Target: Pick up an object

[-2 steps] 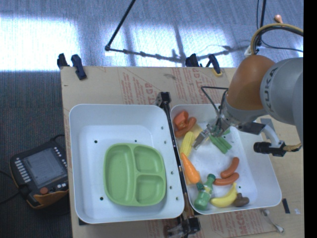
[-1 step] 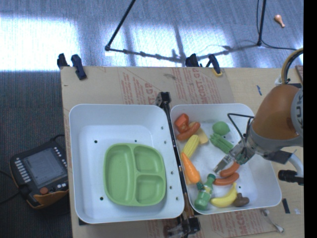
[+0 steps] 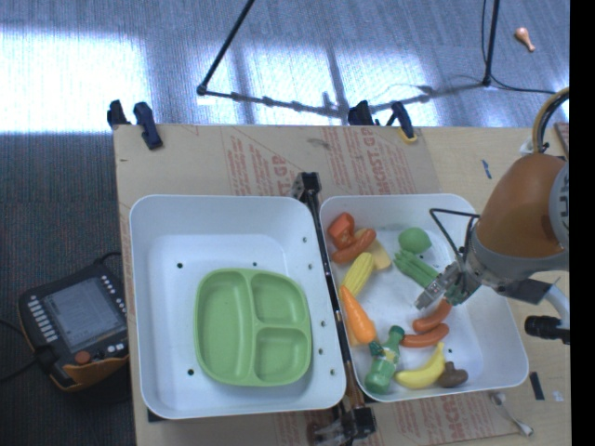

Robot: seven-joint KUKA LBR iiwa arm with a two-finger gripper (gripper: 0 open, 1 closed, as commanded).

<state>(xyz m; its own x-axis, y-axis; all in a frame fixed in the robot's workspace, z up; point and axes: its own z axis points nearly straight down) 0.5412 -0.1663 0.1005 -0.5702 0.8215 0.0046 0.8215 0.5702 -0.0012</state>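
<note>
The right bin (image 3: 493, 342) holds several toy foods. Among them are a green vegetable (image 3: 415, 243), a corn cob (image 3: 358, 272), a carrot (image 3: 359, 317), a banana (image 3: 420, 373) and a green bottle (image 3: 382, 362). Two red sausages (image 3: 431, 318) lie one behind the other near the bin's middle. My gripper (image 3: 437, 294) hangs low in this bin, just right of the green vegetable's stem and directly above the upper sausage. Nothing shows as lifted off the bin floor.
The left bin (image 3: 167, 249) holds a green divided plate (image 3: 253, 326). Red and orange pieces (image 3: 350, 237) lie at the right bin's back left. A small brown piece (image 3: 454, 375) sits by the banana. A teach pendant (image 3: 74, 328) lies off the bench at left.
</note>
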